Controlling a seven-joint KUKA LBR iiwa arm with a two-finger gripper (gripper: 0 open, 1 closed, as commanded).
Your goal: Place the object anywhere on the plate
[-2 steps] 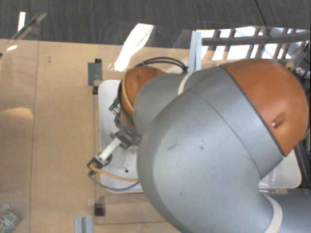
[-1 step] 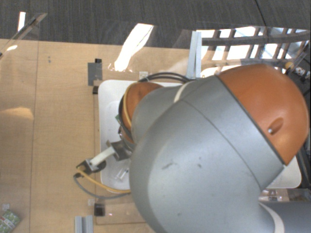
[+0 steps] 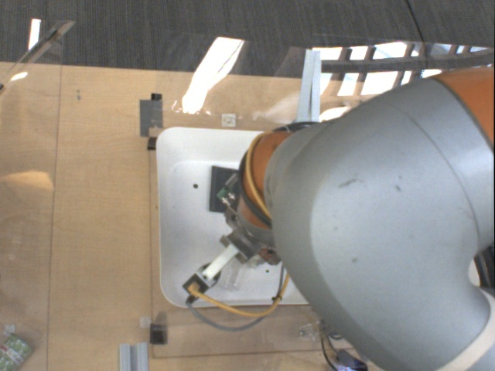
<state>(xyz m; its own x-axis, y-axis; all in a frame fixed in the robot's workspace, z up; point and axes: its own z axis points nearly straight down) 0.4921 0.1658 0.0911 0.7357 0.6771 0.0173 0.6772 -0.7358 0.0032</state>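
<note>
A black flat piece [image 3: 220, 184] is lying toward the white bin's [image 3: 174, 230] far edge, its sides squared with the bin's. The grey arm [image 3: 371, 230] is covering its right side, hiding its long axis. The gripper [image 3: 241, 247] is hanging just beside it; spread or pinching, I cannot tell.

The grey arm [image 3: 371, 230] blocks my view of the right side of the white bin [image 3: 174, 230], and a dark flat square [image 3: 219, 182] lies half tucked behind it; I can't identify it.
</note>
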